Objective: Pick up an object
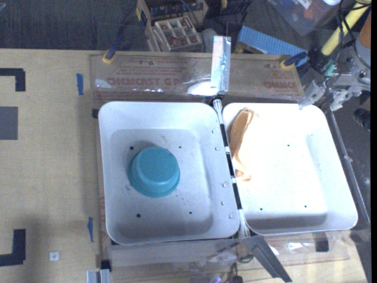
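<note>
Nearby, teal bowl (154,170) in left bin (112,122); tan cloth (240,141) in right bin (330,175)

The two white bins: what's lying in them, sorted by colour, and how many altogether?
Blue: 1, the upside-down bowl in the left bin.
Tan: 1, the floppy strip along the right bin's left wall.
Total: 2

Arm end (347,78) was pale grey metal, boxy and angular, with small bracket-like plates and dark seams. Pincer (321,94) was light silver-grey, two short prongs, detail blurred. Yellow hose (349,16) and dark cables ran behind it. Small teal fitting (327,69) sat at far side.
</note>
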Robot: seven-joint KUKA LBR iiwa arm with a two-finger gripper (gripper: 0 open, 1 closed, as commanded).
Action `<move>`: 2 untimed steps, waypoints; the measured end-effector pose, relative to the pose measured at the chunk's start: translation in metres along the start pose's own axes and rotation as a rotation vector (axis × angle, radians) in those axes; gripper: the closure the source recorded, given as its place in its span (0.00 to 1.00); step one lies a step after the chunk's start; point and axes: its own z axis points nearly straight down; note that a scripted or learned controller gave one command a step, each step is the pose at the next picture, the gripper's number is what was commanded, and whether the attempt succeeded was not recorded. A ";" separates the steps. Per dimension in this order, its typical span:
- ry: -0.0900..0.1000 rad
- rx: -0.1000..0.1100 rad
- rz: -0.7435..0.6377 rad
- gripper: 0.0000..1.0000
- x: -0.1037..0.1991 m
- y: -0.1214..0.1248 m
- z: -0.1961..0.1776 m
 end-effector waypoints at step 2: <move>-0.002 -0.011 0.009 0.00 0.057 -0.033 0.177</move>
